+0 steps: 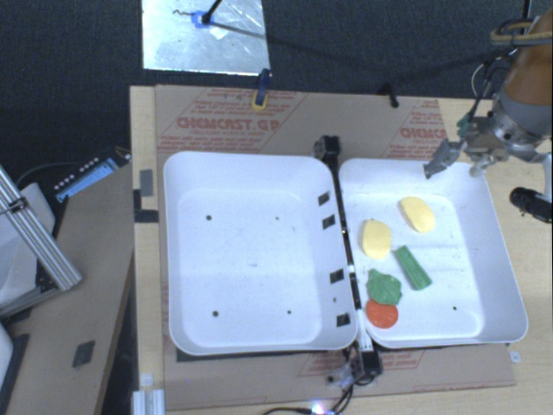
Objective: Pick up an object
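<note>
A pale yellow, rounded plastic lump (417, 213) lies in the right-hand shallow white bin (492, 232), nearest the two-finger gripper (458, 162), which hovers at the bin's one o'clock rim, jaws spread wide and empty. Best to descend centred, straddling its narrow width, clear of the green plastic bar (413, 267) at six o'clock.

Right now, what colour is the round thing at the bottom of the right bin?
Orange-red, seen in the camera view.

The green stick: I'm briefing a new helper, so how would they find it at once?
Look in the right bin, where five items cluster. The green stick lies slanted below two yellow pieces. It is the sole long, narrow piece; the other green item is leafy.
</note>
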`<state>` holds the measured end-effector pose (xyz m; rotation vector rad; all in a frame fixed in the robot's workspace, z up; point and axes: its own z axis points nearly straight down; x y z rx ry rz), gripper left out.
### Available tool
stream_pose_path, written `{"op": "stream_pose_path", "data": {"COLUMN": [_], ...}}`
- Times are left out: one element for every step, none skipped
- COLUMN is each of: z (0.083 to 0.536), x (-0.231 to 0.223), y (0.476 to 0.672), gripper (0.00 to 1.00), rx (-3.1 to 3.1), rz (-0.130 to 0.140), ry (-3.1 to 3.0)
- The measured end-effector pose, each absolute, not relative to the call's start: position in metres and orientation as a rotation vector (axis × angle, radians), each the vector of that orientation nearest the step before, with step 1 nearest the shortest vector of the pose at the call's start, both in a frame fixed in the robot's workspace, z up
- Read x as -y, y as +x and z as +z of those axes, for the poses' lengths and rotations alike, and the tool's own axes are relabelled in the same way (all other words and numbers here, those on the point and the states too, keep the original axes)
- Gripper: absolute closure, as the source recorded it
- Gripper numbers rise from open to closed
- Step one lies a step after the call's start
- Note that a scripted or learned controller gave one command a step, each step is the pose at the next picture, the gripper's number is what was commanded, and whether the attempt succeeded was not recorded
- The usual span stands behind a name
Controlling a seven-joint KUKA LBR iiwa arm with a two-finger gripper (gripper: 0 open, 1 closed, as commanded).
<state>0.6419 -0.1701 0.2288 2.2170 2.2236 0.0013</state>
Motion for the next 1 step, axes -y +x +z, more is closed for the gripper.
{"op": "stream_pose_path", "data": {"z": [0.2404], "x": [0.1701], "y": [0.6429], "gripper": [1.00], "rx": [-2.225], "rz": [0.005], "ry": [2.211]}}
